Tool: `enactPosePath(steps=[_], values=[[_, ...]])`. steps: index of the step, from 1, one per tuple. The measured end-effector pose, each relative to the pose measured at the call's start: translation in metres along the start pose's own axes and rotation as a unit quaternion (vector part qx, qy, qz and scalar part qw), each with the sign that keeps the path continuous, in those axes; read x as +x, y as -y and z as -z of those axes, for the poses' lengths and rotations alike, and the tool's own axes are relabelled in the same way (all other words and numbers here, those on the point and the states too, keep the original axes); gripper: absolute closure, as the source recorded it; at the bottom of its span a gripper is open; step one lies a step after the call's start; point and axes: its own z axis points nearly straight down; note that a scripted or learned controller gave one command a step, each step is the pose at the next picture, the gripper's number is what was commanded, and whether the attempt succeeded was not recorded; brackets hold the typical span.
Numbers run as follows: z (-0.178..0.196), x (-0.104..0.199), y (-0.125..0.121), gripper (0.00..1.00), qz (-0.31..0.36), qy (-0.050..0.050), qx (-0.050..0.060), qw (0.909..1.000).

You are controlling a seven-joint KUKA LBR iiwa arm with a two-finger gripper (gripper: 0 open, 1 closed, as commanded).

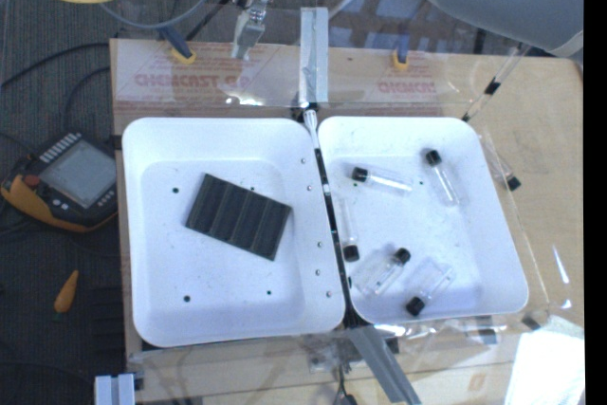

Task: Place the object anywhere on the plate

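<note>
a wooden bench [541, 138] on dark carpet is carrying two shallow white bins side by side, with cables and a handheld pendant [66, 180] lying off to the left. the left bin [152, 299] is holding a dark ribbed plate [237, 216], lying flat and slightly skewed near its middle. the right bin [493, 194] is holding several clear vials with black caps [441, 175], scattered and well apart from the plate; any of these would be the object to move, and none is on the plate yet. the gripper [249, 26] is hanging above the far edge of the bench, beyond the left bin, gripping nothing; its fingers are appearing close together, though at this size i cannot tell for certain. risks from here: the vials are round, clear and lying flat, so a pinch may be slipping off or rolling one aside; two near the bin's front are lying just beside each other and may be getting nudged together; a vial released on the ribbed plate may be rolling off.
</note>
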Motion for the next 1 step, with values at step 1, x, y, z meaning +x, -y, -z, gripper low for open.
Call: enactPosePath(steps=[1], values=[[0.0004, -0.0002, 0.0, 1.0, -0.196, 0.001, 0.0, 0.9805]])
